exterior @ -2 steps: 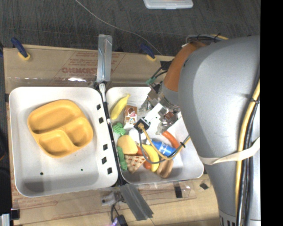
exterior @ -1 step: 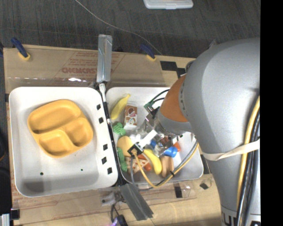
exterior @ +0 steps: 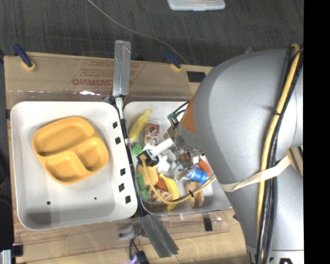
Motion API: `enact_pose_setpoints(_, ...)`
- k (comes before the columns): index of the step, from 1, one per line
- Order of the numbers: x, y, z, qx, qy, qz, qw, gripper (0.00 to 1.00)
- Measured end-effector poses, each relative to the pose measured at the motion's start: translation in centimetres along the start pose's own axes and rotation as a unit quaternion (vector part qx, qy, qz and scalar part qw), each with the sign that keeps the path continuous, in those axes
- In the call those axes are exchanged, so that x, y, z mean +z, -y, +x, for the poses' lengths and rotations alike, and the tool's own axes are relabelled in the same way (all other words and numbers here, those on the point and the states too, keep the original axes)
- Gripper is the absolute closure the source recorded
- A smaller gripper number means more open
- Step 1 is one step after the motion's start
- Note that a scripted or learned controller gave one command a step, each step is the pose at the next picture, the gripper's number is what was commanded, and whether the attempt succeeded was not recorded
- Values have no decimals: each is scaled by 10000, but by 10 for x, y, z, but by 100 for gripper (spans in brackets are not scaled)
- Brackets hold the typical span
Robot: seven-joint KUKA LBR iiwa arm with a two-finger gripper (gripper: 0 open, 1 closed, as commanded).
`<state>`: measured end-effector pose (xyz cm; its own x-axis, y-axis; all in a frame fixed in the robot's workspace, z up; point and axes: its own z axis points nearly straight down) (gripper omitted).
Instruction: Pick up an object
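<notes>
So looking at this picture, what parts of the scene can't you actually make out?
- Right bin, camera view: the grey arm covers its right side, so whatever lies there is hidden.
- Gripper: it sits low among the cluttered objects, too tangled to tell whether the fingers are open or shut.
- Small items around the banana: piled together and too small to name surely.
- Yellow tray in the left bin: fully visible.

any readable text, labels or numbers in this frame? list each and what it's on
Red print on the cardboard sheet behind the bins: a line of capitals with smaller lines above it, too blurred to quote.
Small packet in the right bin: printed label, too small to read.
White item at the top edge: faint reddish marks, unreadable.
Yellow divided tray in the left bin: no text.
</notes>
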<state>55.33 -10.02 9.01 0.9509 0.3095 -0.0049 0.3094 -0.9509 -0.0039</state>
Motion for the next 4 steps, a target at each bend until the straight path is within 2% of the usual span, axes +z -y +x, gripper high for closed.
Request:
enact_pose_setpoints(1, 1, 16, -70, 533, 8, 9, 9986, 0)
enact_pose_setpoints(2, 0, 0, 7, 529, -9, 3, 9986, 0)
enact_pose_setpoints(3, -104, 29, 11, 519, -56, -11, 9986, 0)
enact_pose_setpoints(4, -27, 9, -72, 559, 32, 9, 9984, 0)
